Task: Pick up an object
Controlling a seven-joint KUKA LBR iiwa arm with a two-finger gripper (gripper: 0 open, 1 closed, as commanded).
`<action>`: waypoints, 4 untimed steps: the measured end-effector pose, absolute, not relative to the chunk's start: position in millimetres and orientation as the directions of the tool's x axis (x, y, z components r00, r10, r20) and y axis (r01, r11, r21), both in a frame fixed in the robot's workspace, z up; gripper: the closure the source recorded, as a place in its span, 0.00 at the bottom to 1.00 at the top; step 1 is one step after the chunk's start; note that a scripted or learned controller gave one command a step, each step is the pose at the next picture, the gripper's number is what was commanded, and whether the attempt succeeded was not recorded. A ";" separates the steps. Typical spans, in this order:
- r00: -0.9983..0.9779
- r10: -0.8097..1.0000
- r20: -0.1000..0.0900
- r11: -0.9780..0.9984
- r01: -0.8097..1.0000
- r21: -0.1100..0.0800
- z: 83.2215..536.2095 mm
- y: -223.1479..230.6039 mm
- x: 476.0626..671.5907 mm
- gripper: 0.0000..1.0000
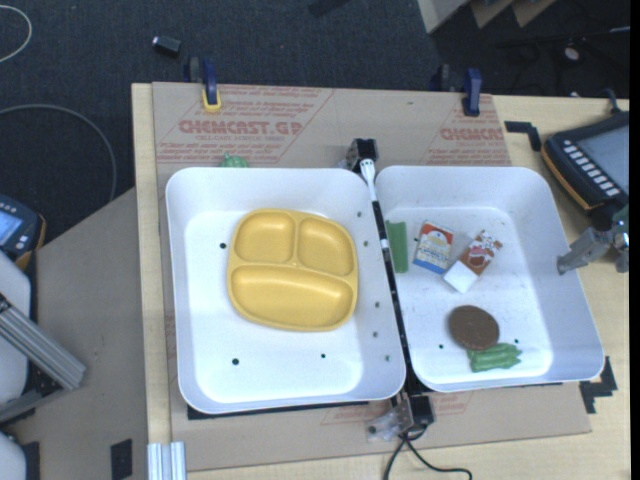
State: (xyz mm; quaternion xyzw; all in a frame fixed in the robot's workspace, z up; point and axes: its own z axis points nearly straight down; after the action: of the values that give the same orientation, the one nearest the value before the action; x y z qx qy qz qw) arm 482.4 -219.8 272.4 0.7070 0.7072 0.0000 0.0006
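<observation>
A green toy [494, 358] and a brown disc [472, 326] are being kept at the right bin's [540, 198] near edge, small cartons [434, 247] farther back, a yellow plate [294, 268] in the left bin [190, 228], while the gripper [590, 248], its grip unreadable, is being held at the right rim.
</observation>
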 end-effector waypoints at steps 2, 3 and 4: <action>-0.009 1.000 -0.001 0.009 1.000 0.011 358.4 -147.2 481.4 1.00; -0.008 1.000 0.005 0.008 1.000 -0.010 249.9 -71.0 516.4 1.00; -0.009 1.000 0.003 0.009 1.000 0.008 328.6 0.4 487.9 1.00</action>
State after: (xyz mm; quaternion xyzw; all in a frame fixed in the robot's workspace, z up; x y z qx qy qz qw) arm 487.9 0.4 328.6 0.7039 0.7103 0.0040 0.0016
